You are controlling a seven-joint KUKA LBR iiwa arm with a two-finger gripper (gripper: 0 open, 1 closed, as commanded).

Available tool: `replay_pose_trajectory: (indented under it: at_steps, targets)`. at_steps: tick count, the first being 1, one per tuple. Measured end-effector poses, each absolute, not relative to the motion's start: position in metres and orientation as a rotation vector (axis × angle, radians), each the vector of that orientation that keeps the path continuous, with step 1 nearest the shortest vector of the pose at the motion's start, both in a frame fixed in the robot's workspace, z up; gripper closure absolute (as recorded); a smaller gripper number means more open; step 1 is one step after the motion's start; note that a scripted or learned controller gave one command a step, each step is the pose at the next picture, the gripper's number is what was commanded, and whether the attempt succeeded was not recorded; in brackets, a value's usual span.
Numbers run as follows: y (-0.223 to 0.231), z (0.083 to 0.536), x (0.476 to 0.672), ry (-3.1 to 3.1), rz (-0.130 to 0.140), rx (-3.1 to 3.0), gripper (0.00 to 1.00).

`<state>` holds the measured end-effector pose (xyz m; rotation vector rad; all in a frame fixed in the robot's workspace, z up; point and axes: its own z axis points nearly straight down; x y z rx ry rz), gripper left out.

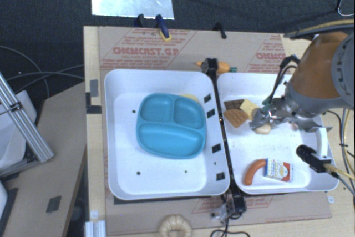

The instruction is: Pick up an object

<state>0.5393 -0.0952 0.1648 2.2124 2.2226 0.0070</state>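
- A sausage (254, 170) and a small printed carton (277, 170) lie side by side at the lower edge of the right bin (238, 144)
- In the left bin (119, 136), centre frame, a blue divided plate (171, 124) sits flat
- Above them the gripper (265, 121) hangs low at a pale rounded piece (263, 129); whether it is apart or together cannot be told
- Just left lie a waffle-like brown piece (236, 117), a dark brown block (233, 104) and a pale yellow block (249, 106)
- The grey arm (321, 72) enters from the upper right
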Motion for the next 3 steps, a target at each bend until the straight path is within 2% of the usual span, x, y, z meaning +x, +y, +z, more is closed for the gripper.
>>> replay_pose_trajectory:
  at_steps: [1,3]
  targets:
    - [-0.095,0.219,0.541,2.222,0.007,2.212,1.00]
    - [-0.003,0.228,0.611,2.230,0.009,2.209,1.00]
